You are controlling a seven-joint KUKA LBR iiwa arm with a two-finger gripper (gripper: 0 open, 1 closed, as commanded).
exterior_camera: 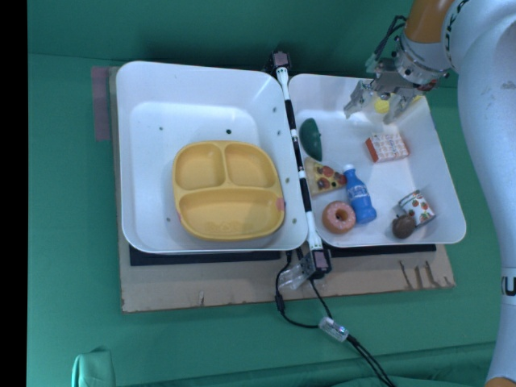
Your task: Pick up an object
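1. The gripper hangs over the far right corner of the right bin, its fingers spread apart with a small yellow object between them — whether they press on it, I cannot tell.
2. A red-and-white box lies just nearer than the gripper, toward the right bin's middle.
3. A dark green piece sits by the right bin's left wall, with a pizza slice just nearer.
4. A blue bottle lies beside a doughnut near the front edge.
5. A printed can and a brown lump rest in the front right corner.
6. The left bin carries a yellow divided plate — set toward its front right.
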